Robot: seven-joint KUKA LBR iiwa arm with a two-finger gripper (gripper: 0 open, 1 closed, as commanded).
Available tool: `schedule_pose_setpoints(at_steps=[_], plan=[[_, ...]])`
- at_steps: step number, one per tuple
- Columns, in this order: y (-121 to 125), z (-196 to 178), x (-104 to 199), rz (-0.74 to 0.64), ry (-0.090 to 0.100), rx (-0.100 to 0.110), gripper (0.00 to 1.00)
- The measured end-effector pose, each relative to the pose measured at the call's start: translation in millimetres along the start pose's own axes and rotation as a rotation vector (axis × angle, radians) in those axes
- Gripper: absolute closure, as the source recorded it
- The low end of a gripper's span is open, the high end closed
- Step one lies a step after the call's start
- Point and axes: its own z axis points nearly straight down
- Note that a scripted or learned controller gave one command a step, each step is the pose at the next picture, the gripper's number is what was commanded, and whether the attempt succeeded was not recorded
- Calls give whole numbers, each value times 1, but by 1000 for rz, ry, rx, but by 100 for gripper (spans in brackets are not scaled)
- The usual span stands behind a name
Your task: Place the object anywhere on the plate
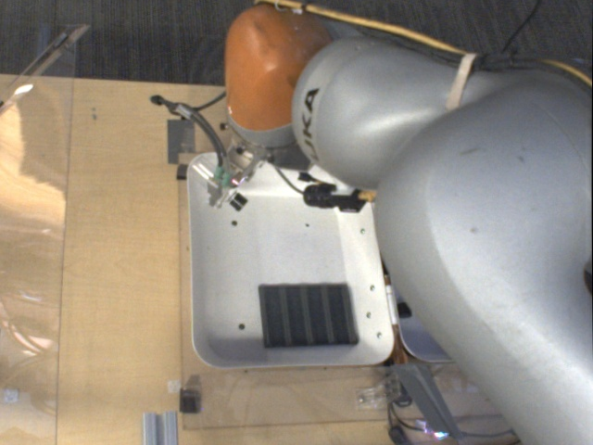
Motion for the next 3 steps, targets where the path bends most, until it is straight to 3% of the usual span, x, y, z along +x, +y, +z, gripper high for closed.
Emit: schedule_pose_setpoints(at_steps=[1,2,3], plan=[[-65,62,15,-80,-1,-3,100],[-24,-59,31,-284,-3,-5,100],[-16,64,12,322,-1,11,100]])
